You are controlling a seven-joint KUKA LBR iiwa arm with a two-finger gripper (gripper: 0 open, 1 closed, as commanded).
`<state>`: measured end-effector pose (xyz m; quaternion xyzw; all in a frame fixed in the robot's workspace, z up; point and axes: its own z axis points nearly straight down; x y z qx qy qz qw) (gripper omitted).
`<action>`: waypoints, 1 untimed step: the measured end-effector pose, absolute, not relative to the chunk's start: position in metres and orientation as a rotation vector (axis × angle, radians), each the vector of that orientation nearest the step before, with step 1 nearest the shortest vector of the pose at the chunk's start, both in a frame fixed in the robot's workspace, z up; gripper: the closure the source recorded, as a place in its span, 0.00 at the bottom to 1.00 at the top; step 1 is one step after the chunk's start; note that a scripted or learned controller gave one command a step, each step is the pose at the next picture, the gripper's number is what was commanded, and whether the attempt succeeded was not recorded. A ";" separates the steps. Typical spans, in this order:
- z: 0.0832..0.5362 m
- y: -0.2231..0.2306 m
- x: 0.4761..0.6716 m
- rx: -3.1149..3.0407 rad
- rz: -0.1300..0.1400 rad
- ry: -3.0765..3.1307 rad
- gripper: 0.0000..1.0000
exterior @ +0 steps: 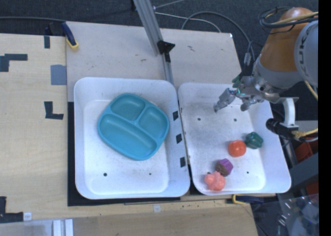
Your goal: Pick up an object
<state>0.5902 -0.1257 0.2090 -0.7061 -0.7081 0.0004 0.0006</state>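
In the right bin (207, 137) lie several small toys: an orange one (237, 148), a dark green one (253, 140), a purple one (224, 167) and a pink one (214, 181). My gripper (232, 103) hovers over the bin's far part, well above and behind the toys. Its two fingers (222, 100) are spread apart with nothing between them. The nearest toys, orange and green, sit towards the front right of it.
The left bin (88, 126) holds a blue divided plate (133, 125). A slanted metal pole (147, 15) rises behind the bins. Cables run along the back right of the bench. Bare bin floor lies in the right bin's left half.
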 end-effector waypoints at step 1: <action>0.209 -0.126 0.590 -2.218 0.001 -2.223 0.00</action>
